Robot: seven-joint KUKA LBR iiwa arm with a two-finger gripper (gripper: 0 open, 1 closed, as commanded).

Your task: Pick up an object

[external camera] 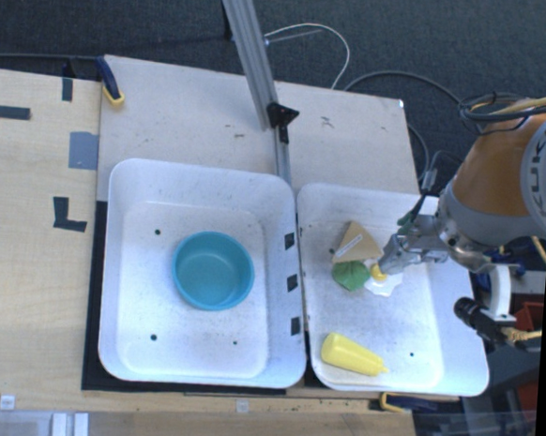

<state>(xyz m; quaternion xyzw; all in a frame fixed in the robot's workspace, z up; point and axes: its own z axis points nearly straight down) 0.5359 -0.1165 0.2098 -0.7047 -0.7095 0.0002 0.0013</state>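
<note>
**Gripper down among the right bin's objects**

Over the right bin [431, 366], the gripper [389, 265] hangs low from the grey arm's orange-banded wrist, its tip just beside a small white and yellow object [380, 281]. Whether the jaws are open or closed cannot be told from this slant, and nothing can be seen held between them.

That bin is shallow, white, with rounded corners and a faintly speckled floor. Left of the gripper's tip lies a tan, wedge-shaped piece [354, 240] that looks like card or foam, and touching its lower edge is a crumpled green lump [350, 275]. Well apart from the gripper, toward the bin's near rim, lies a smooth yellow cone-like piece [352, 355] on its side.

Left of the gripper, across the shared rims, the left bin [125, 248] holds a round teal bowl [213, 271], smooth and upright, near its middle. Beyond both bins a grey metal pole [253, 51] slants up from the pale bench [186, 121].
</note>
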